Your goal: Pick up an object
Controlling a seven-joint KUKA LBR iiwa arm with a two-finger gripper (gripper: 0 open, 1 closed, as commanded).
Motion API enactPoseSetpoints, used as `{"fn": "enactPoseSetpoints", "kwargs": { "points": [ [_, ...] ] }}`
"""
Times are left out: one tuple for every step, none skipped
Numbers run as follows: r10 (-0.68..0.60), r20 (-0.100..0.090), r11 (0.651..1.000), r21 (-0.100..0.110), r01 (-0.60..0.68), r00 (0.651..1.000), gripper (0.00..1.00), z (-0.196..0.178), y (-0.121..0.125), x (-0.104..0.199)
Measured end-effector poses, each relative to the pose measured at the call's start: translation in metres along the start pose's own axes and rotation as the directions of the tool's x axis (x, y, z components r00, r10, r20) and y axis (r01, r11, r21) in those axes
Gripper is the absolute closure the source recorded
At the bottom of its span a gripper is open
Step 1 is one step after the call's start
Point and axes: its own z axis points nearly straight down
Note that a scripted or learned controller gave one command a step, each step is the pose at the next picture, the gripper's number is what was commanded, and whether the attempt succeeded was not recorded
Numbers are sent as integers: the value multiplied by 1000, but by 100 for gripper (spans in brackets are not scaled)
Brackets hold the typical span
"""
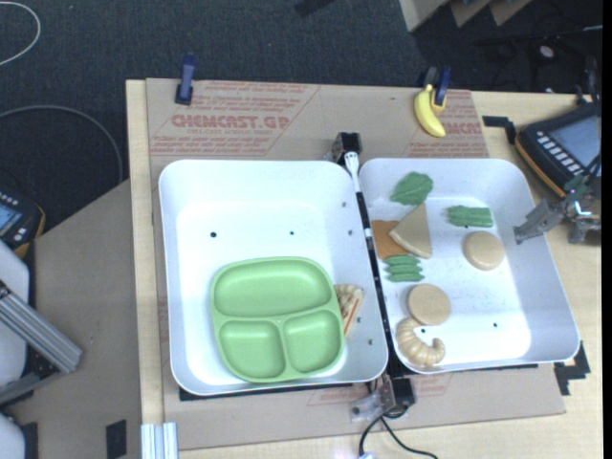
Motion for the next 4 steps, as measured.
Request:
{"fn": "enactPoseSetpoints", "kwargs": {
  "points": [
    [0, -8, 1000, 17, 0, 1000, 0, 160, -37, 39],
    [-2, 1, 1000, -9, 2, 1000, 0, 183, -29, 92],
    [3, 4, 1000, -13, -3, 1000, 100, 172, -28, 89],
    [-12, -3, 1000, -12, 12, 1000, 100, 81, 8, 175]
  ]
}}
